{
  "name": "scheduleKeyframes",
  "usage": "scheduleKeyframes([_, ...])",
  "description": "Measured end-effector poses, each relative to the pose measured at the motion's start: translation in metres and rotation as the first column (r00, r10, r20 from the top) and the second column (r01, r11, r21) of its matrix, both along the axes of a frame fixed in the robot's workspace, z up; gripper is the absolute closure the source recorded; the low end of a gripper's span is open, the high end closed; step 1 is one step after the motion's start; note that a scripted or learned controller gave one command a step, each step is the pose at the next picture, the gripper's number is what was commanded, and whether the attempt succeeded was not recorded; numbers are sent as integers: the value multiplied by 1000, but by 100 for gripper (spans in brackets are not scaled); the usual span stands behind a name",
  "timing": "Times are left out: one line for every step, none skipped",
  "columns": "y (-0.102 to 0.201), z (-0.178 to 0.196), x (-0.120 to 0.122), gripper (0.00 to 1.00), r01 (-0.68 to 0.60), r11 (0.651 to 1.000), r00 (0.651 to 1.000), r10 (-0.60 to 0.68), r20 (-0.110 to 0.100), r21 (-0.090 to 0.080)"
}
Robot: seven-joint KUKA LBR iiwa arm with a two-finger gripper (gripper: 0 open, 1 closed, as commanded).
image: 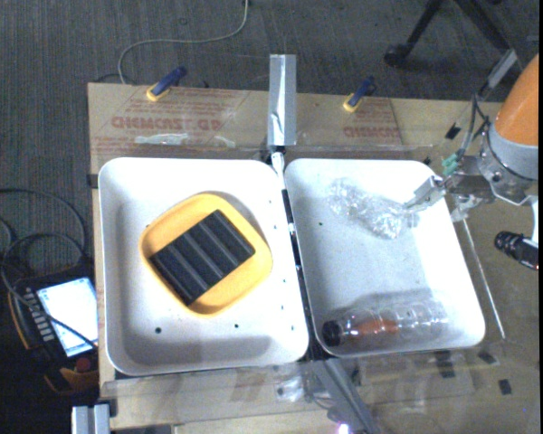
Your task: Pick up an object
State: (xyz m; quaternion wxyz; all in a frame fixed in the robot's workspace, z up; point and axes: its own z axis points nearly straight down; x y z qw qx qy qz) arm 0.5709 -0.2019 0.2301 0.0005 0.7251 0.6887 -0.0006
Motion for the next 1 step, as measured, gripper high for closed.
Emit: scheduleKeyframes([-10, -80, 13, 0, 92, 996, 996, -92, -3, -1])
